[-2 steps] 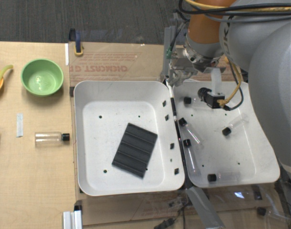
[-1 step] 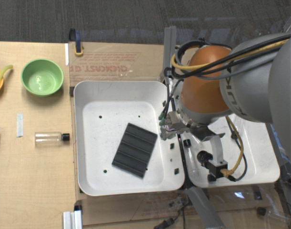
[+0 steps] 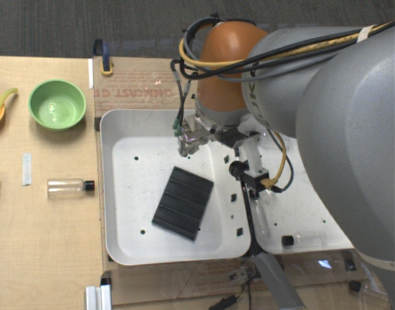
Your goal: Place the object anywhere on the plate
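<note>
A black ribbed rectangular plate (image 3: pixel 183 203) lies tilted on the floor of the left white bin (image 3: pixel 119 237). My gripper (image 3: pixel 186 143) hangs over the back middle of that bin, just above and beyond the plate's far edge. The orange band and the grey arm cover much of it from above. Nothing held shows beneath it. A small dark object (image 3: pixel 287 241) rests near the front of the right bin (image 3: pixel 313 228).
On the wooden bench to the left stand a green bowl (image 3: pixel 57 104) and a clear bottle with a black cap (image 3: pixel 69 186), lying on its side. A small white strip (image 3: pixel 26 170) lies nearby. The bulky grey arm covers most of the right bin.
</note>
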